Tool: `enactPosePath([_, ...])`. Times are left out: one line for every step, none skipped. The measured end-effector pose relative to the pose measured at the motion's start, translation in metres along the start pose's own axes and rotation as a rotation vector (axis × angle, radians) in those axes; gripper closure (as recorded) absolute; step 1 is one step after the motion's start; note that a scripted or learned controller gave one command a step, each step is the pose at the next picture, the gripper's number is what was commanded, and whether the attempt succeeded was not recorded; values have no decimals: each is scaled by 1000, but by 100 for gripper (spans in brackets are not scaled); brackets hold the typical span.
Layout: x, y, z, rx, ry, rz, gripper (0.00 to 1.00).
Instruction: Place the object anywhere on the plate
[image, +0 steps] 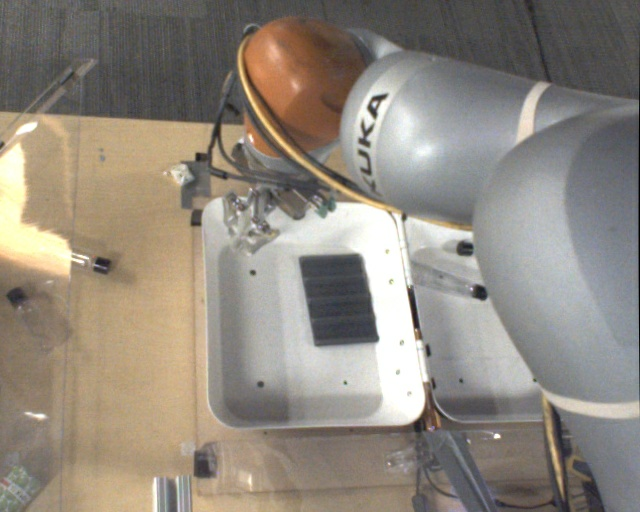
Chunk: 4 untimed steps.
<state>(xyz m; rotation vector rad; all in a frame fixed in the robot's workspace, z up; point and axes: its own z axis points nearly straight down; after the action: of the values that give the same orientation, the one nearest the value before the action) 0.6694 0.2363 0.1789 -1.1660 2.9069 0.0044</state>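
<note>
Overhead, the gripper (250, 222) is hanging above the left bin's (232, 400) far corner.
Its finger state I cannot tell; a dark ridged plate (339, 299) is lying mid-bin.

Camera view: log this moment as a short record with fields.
arm: grey KUKA arm reaching in from the right
pincer: over the far left corner of the left bin
left bin: white, holding a dark ribbed rectangular object lying flat near its middle
right bin: mostly hidden under the arm
grasp: nothing seen between the pincer's fingers
</note>
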Motion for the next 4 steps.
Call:
enactPosePath([5, -6, -23, 1, -2, -233, 100])
enactPosePath([7, -7, 18, -2, 0, -813, 100])
enactPosePath([0, 1, 7, -4, 0, -1106, 100])
enactPosePath([0, 0, -20, -4, -1, -1491, 100])
